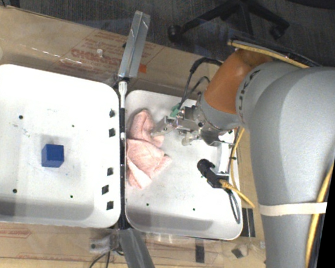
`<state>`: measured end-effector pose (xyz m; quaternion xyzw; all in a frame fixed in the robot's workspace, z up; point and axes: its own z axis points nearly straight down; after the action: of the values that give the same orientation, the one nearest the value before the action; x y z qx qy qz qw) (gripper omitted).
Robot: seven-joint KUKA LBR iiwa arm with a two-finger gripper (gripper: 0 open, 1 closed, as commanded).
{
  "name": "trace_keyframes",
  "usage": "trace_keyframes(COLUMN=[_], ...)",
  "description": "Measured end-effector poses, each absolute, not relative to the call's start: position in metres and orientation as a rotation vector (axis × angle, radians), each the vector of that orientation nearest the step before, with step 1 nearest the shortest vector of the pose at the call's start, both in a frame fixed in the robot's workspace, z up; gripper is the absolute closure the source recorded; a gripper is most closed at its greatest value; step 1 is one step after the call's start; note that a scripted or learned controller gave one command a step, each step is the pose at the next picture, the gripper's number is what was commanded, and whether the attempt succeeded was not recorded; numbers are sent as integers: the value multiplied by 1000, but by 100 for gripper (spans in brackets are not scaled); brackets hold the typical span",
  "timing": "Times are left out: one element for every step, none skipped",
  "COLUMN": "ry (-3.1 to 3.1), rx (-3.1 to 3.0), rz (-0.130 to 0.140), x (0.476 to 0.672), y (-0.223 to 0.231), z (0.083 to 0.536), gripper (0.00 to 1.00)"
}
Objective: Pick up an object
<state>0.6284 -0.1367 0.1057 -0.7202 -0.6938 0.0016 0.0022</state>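
You're hovering the gripper (177, 127) over the right bin (203, 223), just beside the pink cloth (145, 153); finger spacing isn't readable from here. Be centring over a raised fold before descending.

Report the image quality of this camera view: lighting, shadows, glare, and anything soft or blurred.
Camera view: even, bright overhead light; the white bins are near blown-out but not glaring; soft shadow pools along the left bin's lower edge; the blue cube and pink cloth read clearly; the gripper is small, cluttered and slightly soft.
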Motion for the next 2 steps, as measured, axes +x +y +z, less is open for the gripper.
trace_keyframes(ry=[-2180,-1996], rx=[-2253,-2424], rz=[7,4], x=[629,598], y=[-136,-74], z=[116,219], gripper=[100,100])
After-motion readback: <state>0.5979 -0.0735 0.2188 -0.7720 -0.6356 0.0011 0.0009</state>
